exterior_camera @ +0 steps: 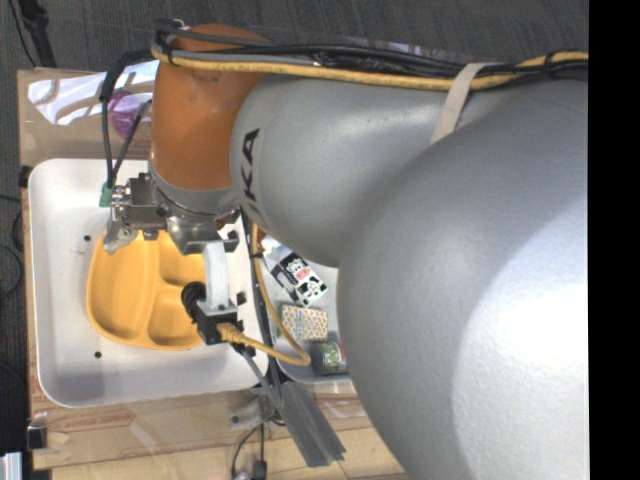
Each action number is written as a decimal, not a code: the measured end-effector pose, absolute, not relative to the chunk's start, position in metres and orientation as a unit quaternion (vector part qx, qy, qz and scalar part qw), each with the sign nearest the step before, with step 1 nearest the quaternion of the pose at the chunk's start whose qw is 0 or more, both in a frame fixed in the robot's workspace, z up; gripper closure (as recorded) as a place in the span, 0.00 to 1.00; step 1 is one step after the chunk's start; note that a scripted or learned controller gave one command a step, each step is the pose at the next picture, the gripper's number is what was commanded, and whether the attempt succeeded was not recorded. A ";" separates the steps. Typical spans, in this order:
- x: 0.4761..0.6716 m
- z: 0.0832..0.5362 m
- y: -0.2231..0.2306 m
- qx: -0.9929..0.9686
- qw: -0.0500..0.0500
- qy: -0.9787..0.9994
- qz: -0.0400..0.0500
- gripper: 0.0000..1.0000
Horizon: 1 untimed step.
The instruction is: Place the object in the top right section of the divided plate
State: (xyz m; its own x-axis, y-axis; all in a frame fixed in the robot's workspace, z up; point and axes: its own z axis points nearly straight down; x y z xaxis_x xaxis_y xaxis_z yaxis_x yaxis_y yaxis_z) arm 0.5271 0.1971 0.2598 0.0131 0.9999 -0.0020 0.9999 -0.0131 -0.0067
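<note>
Arm [420, 218] dominates the camera view: grey links fill the right and centre, orange band [200, 118] at upper centre-left above the wrist, black and yellow cables [350, 68] running along its top edge toward the right. Left white bin [55, 268] sits on the wooden surface [130, 416]; its left wall, lower left corner and part of the floor are visible, the rest lies under the arm. Inside that bin lies the divided plate [125, 293], yellow-orange, shallow, with raised ridges between sections; its right part is hidden by the wrist hardware, so its upper right section cannot be checked. Wrist flange and gripper [135, 218] hang over the plate's upper edge, with a white bracket and black fitting just to the right. State of the gripper: cannot tell, it is seen from above and blocked by its own body. Right bin [300, 363] shows as a small strip below the arm, holding a black-and-white patterned item [300, 276], a patterned tan packet [305, 323] and a small green object [328, 356]. Which item is the task object cannot be told. A purple object [125, 116] lies at upper left beyond the bin.
</note>
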 end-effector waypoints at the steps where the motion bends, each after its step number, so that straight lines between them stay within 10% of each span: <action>1: 0.480 0.253 0.202 -0.686 0.001 -0.728 0.003 0.00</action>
